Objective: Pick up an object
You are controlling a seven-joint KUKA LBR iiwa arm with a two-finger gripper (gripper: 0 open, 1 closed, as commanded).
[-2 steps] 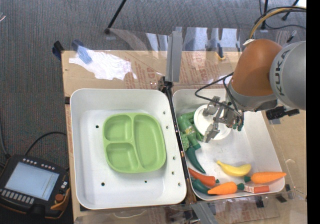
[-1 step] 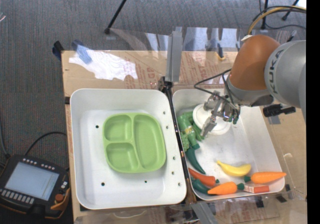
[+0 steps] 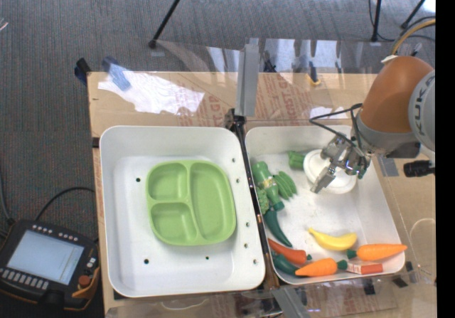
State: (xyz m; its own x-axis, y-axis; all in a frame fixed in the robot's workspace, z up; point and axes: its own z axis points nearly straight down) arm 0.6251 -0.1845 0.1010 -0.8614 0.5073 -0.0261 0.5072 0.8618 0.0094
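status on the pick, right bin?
Gripper open above round white cup, holding nothing. Yellow plastic banana and orange toy carrots lie nearer the bin's front. Nothing blocking the descent.

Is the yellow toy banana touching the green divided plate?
Apart. The camera view shows the yellow toy banana in the right white bin and the green divided plate in the left white bin.

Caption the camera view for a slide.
Gripper poised over a white cup in the right bin; green plate in the left.
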